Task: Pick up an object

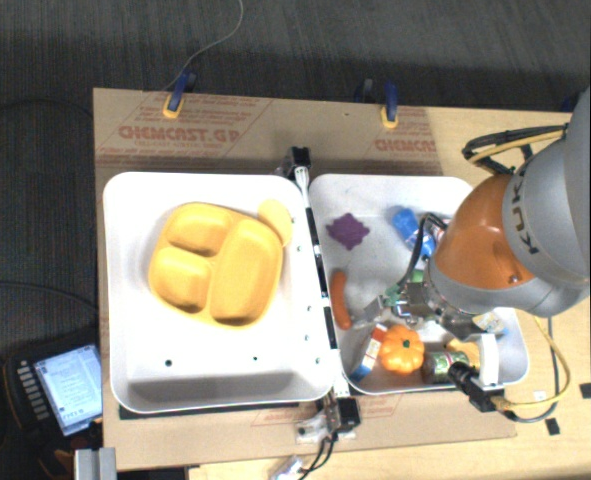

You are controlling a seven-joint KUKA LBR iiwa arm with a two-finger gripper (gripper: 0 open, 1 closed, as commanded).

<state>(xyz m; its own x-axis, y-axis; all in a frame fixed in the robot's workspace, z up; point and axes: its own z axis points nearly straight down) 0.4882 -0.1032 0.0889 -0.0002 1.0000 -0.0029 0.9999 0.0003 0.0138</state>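
The right bin [375, 193] holds several small items. A purple piece [348, 231] lies near its back left, and a blue item [407, 224] sits partly under the arm. An orange sausage-shaped piece [340, 301] lies along the left wall. At the front are an orange toy pumpkin [401, 353] and a small bottle with a red and white label [367, 356]. My gripper [403, 308] hangs low in this bin, just behind the pumpkin, and the wrist with its orange band [480, 243] hides much of it. Nothing is visibly held.
The left bin [135, 368] carries a large yellow moulded tray [217, 261]. A dark green item [443, 364] and a white piece [490, 353] lie at the right bin's front right. Cables [505, 143] loop near the arm. Clamps [388, 108] hold the cardboard base.
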